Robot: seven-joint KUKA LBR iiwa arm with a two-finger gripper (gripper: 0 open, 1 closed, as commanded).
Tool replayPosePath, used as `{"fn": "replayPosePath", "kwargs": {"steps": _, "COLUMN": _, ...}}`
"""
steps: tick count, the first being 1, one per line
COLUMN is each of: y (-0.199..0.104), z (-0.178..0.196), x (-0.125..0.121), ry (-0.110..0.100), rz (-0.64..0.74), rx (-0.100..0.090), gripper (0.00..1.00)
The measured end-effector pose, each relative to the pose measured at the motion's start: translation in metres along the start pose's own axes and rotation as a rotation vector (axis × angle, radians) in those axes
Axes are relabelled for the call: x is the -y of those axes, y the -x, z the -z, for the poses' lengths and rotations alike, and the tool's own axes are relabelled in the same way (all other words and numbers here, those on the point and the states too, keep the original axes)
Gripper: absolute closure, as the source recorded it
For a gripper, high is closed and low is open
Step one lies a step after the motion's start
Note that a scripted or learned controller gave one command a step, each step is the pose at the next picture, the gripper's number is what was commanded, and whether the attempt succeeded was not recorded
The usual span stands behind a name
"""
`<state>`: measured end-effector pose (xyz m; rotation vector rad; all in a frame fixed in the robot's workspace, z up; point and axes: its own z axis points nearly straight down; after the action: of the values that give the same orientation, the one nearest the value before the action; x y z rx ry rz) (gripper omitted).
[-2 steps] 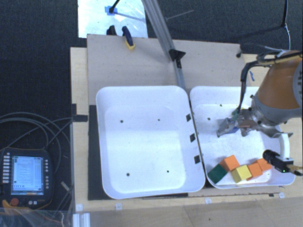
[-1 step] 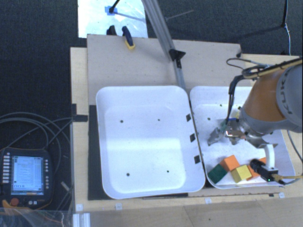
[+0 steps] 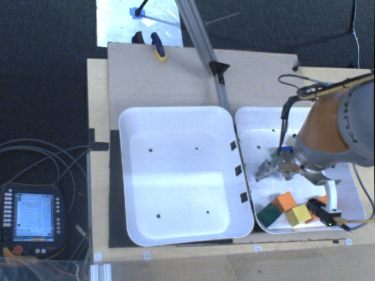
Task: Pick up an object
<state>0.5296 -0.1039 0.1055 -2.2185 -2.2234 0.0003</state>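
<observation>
Two white bins side by side on the bench; left bin [image 3: 176, 174] bare white inside. In the right bin [image 3: 261, 134], near its front edge: an orange block [image 3: 286, 201], a yellow block [image 3: 299, 214] touching it, a green block [image 3: 269, 215] just beside. Gripper [image 3: 270, 168] low in the right bin, above the blocks and a bit apart, with nothing seen between the fingers; open or closed, too blurry to tell. Left of the bench, a control pad [image 3: 30, 218] with a lit screen, words too small to read. Cables [image 3: 64, 157] near it.

Grey arm [image 3: 351, 122] reaching in from right, orange-banded wrist bent down, hand [image 3: 270, 167] low
</observation>
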Motion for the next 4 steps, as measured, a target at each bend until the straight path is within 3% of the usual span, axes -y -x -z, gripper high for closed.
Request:
{"fn": "replayPosePath", "kwargs": {"steps": 1, "y": 0.0, "z": 0.011, "x": -0.001, "ry": 0.004, "rz": 0.002, "rx": 0.0, "gripper": 1.0}}
{"fn": "replayPosePath", "kwargs": {"steps": 4, "y": 0.0, "z": 0.179, "x": -0.014, "ry": 0.01, "rz": 0.004, "rx": 0.002, "gripper": 1.0}}
